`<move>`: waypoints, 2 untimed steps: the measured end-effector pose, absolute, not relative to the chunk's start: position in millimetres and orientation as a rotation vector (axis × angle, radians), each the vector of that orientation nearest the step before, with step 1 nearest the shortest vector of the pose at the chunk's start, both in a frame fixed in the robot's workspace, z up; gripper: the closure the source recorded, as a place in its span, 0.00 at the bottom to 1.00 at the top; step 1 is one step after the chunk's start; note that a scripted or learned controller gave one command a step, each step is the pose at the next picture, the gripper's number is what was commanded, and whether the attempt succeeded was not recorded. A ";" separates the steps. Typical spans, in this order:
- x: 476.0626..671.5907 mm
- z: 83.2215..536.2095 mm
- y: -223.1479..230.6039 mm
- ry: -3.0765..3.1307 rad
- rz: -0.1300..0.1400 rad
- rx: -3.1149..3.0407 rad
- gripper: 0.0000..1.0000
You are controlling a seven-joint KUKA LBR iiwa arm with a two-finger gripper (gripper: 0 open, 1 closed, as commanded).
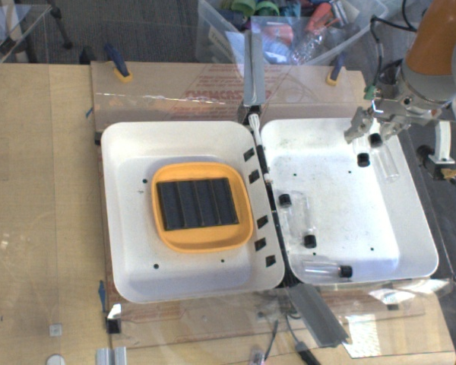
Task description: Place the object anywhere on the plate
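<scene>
Two shallow white bins sit side by side on the bench. The left bin [129, 272] bears one orange plate [202, 207], roughly square with rounded corners, its middle filled by a dark ribbed panel of four slats. The plate lies near the centre of that bin, nothing resting on it.

The right bin [410, 242] holds clear plastic tubes with black caps; they are hard to make out against the white floor, but four seem to be there. One [380, 157] lies at the far right, just beneath the gripper. Two more [289, 207] [305, 234] lie near the bin's left wall, about mid-depth. The fourth [328, 269] lies along the near edge, its black cap pointing right.

The arm enters from the right, its orange band at the far right corner. The gripper [367, 130] hangs over the far right part of the right bin; whether its fingers are spread or pressed together I cannot tell.

Beyond the bins stands one clear tub [213, 6] of mixed coloured items. Two blue-and-orange clamps [118, 63] [335, 70] grip the far board.
</scene>
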State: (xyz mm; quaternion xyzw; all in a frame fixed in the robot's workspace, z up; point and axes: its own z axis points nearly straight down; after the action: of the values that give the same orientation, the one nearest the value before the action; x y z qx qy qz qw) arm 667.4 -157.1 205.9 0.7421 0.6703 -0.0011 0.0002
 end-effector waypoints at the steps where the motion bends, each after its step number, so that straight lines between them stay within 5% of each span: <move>1: 667.3 228.3 -118.2 2.216 0.001 2.224 1.00; 2: 666.8 220.7 -79.4 2.489 -0.001 1.920 1.00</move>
State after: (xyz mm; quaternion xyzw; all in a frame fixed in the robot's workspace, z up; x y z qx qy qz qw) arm 666.8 -79.4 220.7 0.6107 0.7918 -0.0003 -0.0011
